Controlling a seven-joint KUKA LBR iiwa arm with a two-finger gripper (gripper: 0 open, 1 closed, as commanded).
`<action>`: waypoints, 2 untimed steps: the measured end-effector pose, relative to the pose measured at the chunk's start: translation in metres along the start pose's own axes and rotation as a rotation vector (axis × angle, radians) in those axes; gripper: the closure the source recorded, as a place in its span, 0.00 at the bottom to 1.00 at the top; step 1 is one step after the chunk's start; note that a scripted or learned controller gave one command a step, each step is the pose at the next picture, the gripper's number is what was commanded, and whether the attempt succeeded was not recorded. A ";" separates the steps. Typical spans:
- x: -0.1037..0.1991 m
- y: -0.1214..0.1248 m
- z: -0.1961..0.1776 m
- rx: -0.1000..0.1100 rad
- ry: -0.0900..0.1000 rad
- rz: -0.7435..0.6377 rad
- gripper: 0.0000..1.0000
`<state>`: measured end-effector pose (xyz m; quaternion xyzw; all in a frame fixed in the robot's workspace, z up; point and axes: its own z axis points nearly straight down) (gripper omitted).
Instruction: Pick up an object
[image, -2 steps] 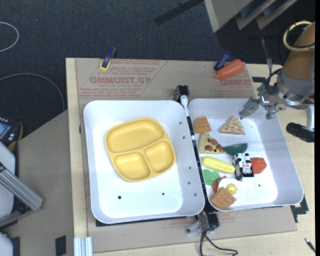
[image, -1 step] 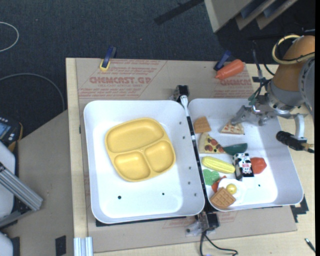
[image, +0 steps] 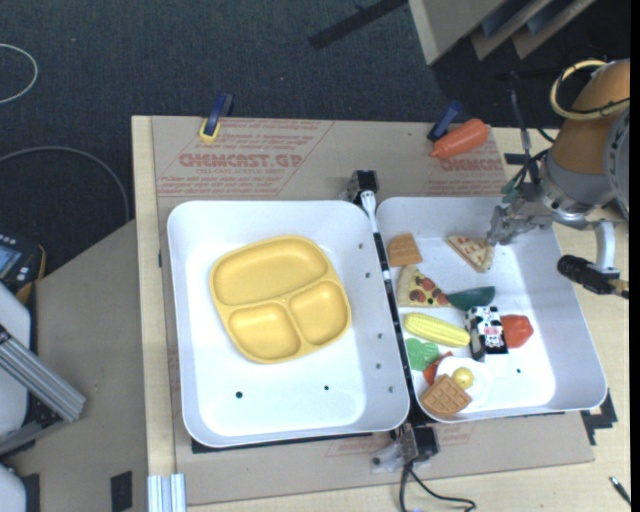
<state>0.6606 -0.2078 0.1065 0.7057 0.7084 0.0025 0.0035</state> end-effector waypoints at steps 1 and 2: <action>0.006 0.003 -0.064 -0.001 -0.002 0.002 1.00; 0.005 0.005 -0.119 -0.002 -0.002 0.002 1.00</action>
